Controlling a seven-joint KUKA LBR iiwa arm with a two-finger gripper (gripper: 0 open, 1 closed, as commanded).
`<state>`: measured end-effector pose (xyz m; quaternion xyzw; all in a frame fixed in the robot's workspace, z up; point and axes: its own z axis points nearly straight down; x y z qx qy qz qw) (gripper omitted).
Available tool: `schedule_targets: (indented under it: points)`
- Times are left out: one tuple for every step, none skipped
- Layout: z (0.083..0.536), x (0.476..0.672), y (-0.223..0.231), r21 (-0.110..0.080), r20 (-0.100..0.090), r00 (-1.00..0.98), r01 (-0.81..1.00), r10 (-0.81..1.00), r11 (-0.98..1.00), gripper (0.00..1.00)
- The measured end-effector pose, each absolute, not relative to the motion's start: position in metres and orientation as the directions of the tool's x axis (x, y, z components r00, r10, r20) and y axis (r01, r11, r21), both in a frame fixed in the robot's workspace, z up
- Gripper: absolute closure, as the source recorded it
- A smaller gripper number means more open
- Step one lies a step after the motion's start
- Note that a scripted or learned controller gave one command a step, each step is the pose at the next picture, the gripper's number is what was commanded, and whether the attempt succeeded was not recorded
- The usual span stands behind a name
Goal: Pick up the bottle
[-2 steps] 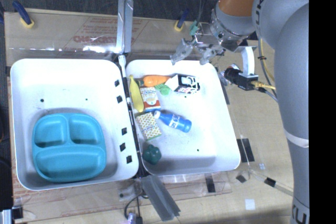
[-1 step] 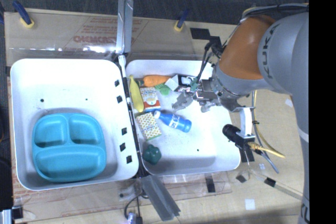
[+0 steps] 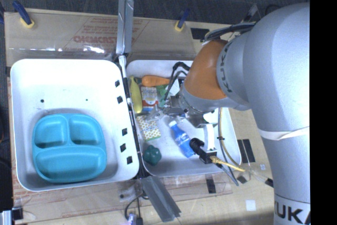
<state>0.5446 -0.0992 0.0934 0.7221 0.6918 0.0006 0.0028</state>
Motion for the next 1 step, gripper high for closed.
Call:
schedule_targets:
  points:
    - [0.1002, 0.5453, -0.0961, 0.0, 0.003, 0.036, 0.999, 0.999, -0.036, 1.0]
